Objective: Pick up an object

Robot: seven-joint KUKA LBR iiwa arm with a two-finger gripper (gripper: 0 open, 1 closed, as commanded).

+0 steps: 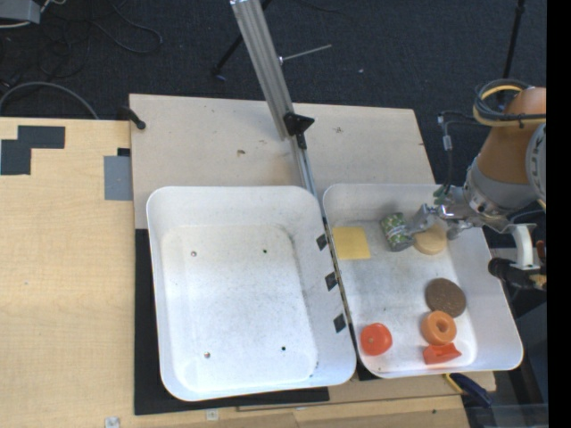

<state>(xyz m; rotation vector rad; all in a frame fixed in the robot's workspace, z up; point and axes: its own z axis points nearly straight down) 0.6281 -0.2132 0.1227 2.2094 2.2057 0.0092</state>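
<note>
My pincer (426, 224) hovered over the right bin (486, 279), between green object (394, 231) and tan piece (430, 242); opening indeterminate.

Grey arm (508, 163) with an orange band — yellow-and-black cable loop on top, silver metal claw (439, 214).

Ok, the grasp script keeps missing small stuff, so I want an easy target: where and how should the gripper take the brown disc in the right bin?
Grip the brown disc across its width at the rim, coming straight down. It appears to lie flat on the right bin floor, so only its edges offer purchase. Close along the line that keeps clear of the orange ring just below it.
</note>
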